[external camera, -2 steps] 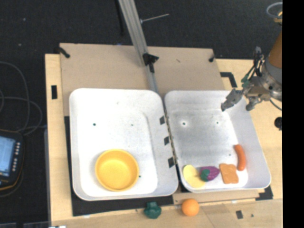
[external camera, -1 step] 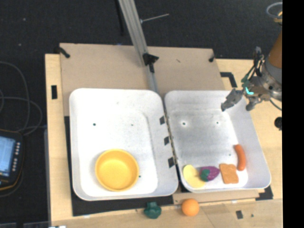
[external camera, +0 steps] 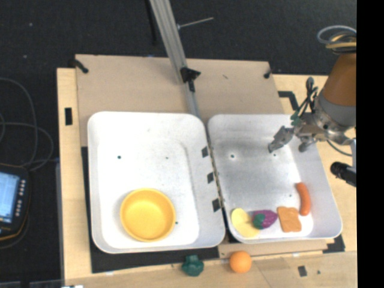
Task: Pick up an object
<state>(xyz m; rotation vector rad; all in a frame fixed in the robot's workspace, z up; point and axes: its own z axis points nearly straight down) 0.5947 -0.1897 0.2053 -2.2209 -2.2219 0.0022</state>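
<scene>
Near the right bin's [external camera: 312, 236] front wall: yellow piece [external camera: 240, 221], purple piece [external camera: 263, 219], orange block [external camera: 290, 219], sausage [external camera: 303, 198] — probably light, stiff plastic; best grasped across the sausage's middle. Farther back: gripper [external camera: 292, 141] spread open, holding nothing.

The arm [external camera: 339, 92] is seen entering at about three o'clock, at the right edge of the camera view. Its orange band is shown uppermost, with the grey wrist below it. The wrist is angled toward nine o'clock, slightly downward in the frame. The gripper [external camera: 290, 141] is carried at its end. Two fingers are seen spread apart: one [external camera: 279, 140] is pointed toward eight o'clock, the other [external camera: 304, 143] lies nearer the wrist. Nothing is seen held between them.
</scene>
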